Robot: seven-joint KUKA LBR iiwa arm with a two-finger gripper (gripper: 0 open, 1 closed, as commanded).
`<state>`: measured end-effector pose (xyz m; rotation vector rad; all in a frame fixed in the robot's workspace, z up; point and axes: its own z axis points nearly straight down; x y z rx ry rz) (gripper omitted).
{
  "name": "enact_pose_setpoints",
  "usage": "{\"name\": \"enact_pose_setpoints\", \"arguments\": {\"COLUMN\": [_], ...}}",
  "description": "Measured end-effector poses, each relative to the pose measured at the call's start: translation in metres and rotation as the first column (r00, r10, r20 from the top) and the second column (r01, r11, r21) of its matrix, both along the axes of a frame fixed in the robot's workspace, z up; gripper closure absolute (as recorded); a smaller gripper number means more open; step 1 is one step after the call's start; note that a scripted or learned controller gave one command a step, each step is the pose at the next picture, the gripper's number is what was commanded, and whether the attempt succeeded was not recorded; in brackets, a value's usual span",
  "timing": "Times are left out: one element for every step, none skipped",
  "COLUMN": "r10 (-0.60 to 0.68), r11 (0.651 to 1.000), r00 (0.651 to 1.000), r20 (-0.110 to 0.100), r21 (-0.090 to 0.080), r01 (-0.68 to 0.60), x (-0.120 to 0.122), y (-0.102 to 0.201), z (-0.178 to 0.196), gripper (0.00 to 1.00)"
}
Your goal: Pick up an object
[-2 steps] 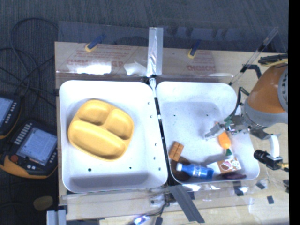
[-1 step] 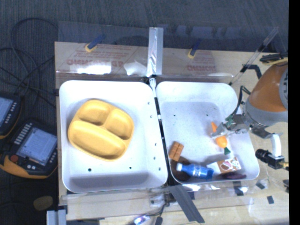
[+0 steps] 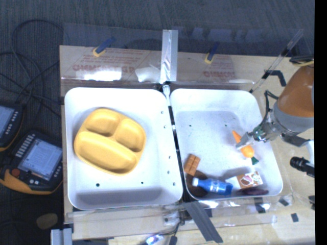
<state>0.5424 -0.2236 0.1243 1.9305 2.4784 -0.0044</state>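
Nearest me, along the near wall of the right-hand white bin point(image 3: 225, 103), lie a blue plastic bottle point(image 3: 213, 186), a small printed carton point(image 3: 250, 179) and a brown block point(image 3: 191, 164). A big yellow moulded tray point(image 3: 109, 140) sits in the left bin point(image 3: 76, 188). My tool point(image 3: 252, 139) is low by the right wall, over a small orange carrot-like toy point(image 3: 247, 150); I cannot tell its grip state. I'd centre on that toy and descend straight, clear of the wall. My arm point(image 3: 296, 103) reaches in from the right, wrist angled down-left.
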Motion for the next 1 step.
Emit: {"name": "enact_pose_setpoints", "arguments": {"r10": [0.157], "r11": [0.988], "r00": [0.988], "r20": [0.002], "r21": [0.003], "r01": [-0.157], "x": [-0.0353], "y": [0.0484], "z": [0.1038], "gripper": [1.0]}}
